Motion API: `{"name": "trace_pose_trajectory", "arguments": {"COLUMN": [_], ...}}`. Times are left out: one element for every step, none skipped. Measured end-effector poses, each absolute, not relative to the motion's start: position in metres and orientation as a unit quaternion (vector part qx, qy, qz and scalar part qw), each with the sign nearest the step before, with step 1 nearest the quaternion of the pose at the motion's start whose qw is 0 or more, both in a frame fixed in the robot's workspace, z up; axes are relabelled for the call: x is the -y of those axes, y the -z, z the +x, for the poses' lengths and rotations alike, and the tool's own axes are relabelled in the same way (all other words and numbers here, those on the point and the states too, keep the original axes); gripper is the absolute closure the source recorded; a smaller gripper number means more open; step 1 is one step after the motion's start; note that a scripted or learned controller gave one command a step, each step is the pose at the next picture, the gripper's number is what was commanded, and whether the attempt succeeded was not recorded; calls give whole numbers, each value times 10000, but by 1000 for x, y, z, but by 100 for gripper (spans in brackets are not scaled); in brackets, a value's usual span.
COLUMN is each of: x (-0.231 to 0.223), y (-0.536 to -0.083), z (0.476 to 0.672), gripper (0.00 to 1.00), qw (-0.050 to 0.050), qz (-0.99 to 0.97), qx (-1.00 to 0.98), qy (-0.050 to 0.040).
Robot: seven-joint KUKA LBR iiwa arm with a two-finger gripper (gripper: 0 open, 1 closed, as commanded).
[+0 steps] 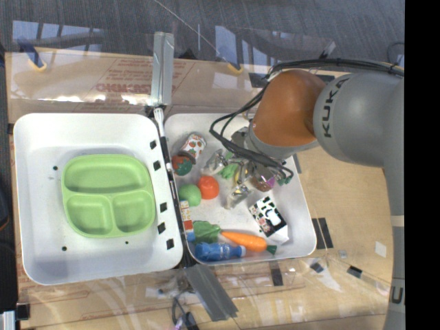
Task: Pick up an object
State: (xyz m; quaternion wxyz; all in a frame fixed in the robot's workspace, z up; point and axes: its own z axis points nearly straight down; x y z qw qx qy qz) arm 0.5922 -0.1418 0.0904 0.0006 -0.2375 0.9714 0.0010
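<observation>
You're reaching: gripper [237, 177] low just right of the orange ball [209, 186]; finger state can't tell. Settle over one object next.

Two bins are set side by side on the bench [357, 205]. In the left bin [34, 184] a divided tray [106, 194] is placed near its middle. In the right bin [302, 218] a tomato [208, 187] and a round fruit [190, 195] are crowded along the near-left side, with a carrot [244, 240] and a bottle [218, 252] at the front edge and a patterned box [269, 218] to their right.
</observation>
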Motion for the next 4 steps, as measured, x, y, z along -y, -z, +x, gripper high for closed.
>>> {"name": "trace_pose_trajectory", "arguments": {"x": [89,91,89,32], "y": [-91,-92,-102,-194], "z": [564,523,525,508], "gripper": [0,0,100,100], "qw": [-5,-6,5,33], "qz": [-2174,-1683,-1716,-1487], "qx": [-9761,-9857,-9852,-9889], "qy": [-13,-5,-5,2]}}
